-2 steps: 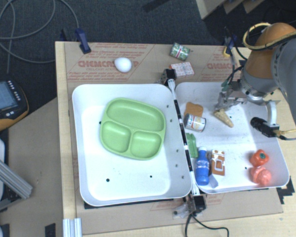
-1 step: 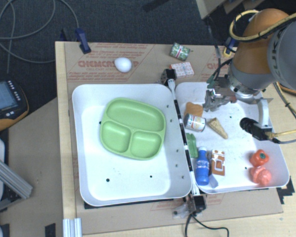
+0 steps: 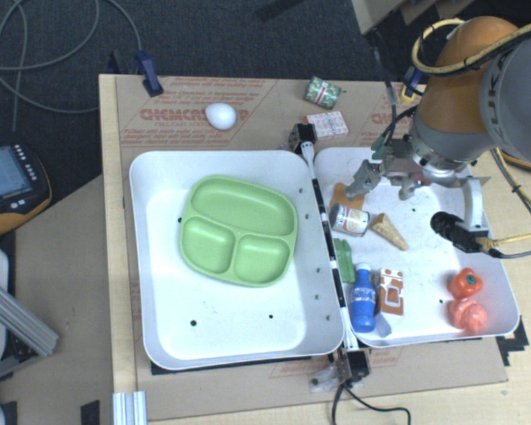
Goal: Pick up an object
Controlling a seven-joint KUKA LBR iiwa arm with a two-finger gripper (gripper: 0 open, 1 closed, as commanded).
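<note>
My gripper hangs over the back of the right bin, open, with nothing between its fingers. Just in front of it and to the left lies a small tin can on its side. A tan cone lies beside the can, and an orange piece rests behind it. Along the bin's left wall lie a green item and a blue bottle. An orange and white box sits next to the bottle. A red tomato and a pink item occupy the front right corner.
The left bin holds a green divided plate. Behind the bins on the cardboard are a white egg, a small green can, a pink card and a blue clamp.
</note>
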